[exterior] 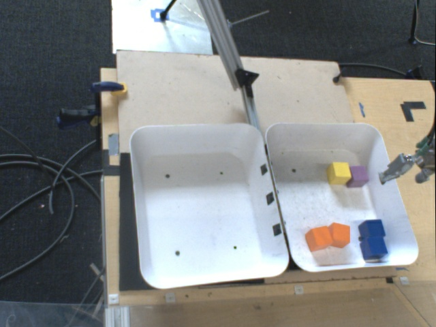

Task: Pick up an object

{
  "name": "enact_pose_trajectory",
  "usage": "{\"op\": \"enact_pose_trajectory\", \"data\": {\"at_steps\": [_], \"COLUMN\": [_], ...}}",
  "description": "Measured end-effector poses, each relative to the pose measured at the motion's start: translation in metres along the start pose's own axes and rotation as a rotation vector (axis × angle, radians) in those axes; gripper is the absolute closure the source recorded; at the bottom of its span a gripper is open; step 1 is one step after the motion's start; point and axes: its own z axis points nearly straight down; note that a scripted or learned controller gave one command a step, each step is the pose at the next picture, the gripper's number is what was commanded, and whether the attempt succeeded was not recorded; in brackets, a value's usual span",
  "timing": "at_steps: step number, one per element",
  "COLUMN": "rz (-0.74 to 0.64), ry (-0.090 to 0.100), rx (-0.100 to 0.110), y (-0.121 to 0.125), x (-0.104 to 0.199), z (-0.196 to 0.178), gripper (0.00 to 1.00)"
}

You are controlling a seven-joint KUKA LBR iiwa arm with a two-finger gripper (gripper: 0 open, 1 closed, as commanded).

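Hand [394, 173] at right bin's [390, 182] rim, near purple block [358, 176], finger state unclear.

Black cables [48, 182] and blue clamp [76, 116] beside bench [204, 90]

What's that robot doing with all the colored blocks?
The gripper pokes in at the right edge, just outside the right bin, and it holds nothing. Inside that bin sit a yellow block touching a purple block, two orange blocks side by side, and two blue blocks by the corner. Its job is to pick one up, but it hasn't touched any yet.
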Motion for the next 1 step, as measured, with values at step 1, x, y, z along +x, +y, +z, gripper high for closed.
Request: {"op": "enact_pose_trajectory", "data": {"at_steps": [1], "rz": [-0.003], "ry": [0.001], "rx": [0.006], "y": [0.0535], "x": [-0.0024], "z": [0.1107], "gripper": [0.00]}}
